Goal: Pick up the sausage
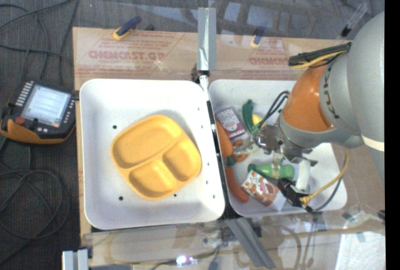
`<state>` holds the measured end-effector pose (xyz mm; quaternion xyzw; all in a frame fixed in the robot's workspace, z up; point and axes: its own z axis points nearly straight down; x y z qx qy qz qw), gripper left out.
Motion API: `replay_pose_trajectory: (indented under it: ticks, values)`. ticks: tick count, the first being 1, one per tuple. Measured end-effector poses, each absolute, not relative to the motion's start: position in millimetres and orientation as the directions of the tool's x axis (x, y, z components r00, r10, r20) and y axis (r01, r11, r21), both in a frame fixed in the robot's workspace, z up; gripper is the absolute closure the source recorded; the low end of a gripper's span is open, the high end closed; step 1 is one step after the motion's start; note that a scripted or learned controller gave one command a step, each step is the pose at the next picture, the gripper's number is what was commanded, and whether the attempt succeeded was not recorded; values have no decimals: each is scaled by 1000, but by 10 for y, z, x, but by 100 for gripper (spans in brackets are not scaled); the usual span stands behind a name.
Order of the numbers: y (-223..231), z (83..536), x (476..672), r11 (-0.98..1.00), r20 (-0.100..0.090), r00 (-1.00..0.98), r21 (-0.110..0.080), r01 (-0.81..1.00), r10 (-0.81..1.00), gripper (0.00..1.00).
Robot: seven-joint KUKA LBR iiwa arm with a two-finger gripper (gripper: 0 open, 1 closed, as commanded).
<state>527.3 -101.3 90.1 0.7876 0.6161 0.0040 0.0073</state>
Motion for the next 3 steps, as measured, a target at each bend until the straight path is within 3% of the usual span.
replay_pose_trajectory:
  ticks: [1, 2, 3]
  values:
    - [-997, 972, 5296, -240, 2, 240, 16, 971, 971, 100]
    - [-181, 1795, 5940, -284, -6, 284, -7, 959, 959, 100]
    - [820, 2294, 5966, -250, -8, 250, -6, 968, 968, 100]
